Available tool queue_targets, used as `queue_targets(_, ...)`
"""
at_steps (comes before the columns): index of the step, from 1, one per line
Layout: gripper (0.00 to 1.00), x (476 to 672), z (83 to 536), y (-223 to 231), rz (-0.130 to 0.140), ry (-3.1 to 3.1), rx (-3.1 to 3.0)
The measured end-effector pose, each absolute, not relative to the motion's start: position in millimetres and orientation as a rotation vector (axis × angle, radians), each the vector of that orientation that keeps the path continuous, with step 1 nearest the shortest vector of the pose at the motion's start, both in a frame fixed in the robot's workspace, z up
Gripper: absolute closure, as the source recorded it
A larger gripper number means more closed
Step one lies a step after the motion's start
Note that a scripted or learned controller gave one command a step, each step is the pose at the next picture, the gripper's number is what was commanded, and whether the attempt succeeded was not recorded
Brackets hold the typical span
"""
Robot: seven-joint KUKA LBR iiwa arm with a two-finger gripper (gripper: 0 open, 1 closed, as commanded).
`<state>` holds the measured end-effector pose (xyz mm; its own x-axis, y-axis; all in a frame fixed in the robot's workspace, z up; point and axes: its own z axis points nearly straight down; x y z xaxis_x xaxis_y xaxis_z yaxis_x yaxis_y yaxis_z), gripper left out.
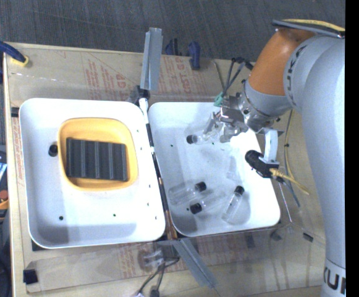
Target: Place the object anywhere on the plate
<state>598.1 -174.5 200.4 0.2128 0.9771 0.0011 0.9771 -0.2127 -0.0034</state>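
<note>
Here the end effector (219,129) hangs above the right bin (167,166).

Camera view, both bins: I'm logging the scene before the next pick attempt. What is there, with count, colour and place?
White bins: two, side by side; left bin, right bin.
Plate: one, yellow, in the left bin.
Ridged insert: one, dark grey, on the plate.
Vials: about four, clear with black caps, in the right bin; three near its front, one at the gripper.
Blue clamps: two, one at the bench's far left corner, one at its back edge.
Arm: one, grey with an orange band, over the right bin.
Gripper: one, beside the upper vial.
</note>
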Motion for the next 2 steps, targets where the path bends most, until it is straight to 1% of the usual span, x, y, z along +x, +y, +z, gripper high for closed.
queue_targets(1, 1.0, 602.9, 197.3, -114.2, 0.007, -2.102, -2.327)
queue_targets(2, 1.0, 625.1, 191.6, -40.2, 0.002, -2.257, -2.185)
